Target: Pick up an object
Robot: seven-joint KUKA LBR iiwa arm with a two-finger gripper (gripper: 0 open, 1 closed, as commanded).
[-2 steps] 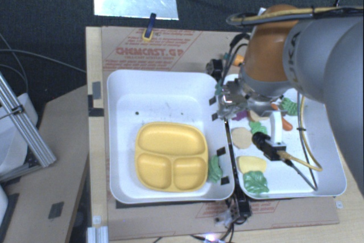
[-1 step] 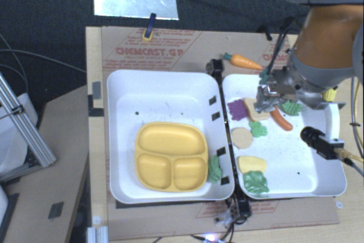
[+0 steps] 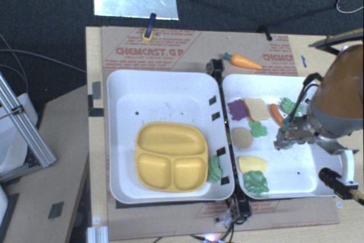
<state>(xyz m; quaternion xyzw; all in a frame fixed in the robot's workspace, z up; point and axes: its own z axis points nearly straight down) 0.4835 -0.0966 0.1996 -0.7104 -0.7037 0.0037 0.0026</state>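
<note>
A: Progress?
B: Nothing lifted. Gripper [image 3: 286, 139] low over right bin [image 3: 296, 186]; I cannot tell how the jaws stand.
A: Targets?
B: Toy food lies near: yellow piece [image 3: 252, 164], tan round [image 3: 242, 137], green leaf [image 3: 256, 181]. Grasp and lift remain.

The brown board [image 3: 170, 45] under the bins reads, apparently, "CHEMCAST GP" in red, twice.

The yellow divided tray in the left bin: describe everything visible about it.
The yellow tray looks like smooth moulded plastic with rounded corners. It has three compartments: one long one across the far side and two smaller ones nearer the camera. It lies flat, right way up, on the left bin floor, toward the near right. A green leafy piece rests against its right edge.
</note>
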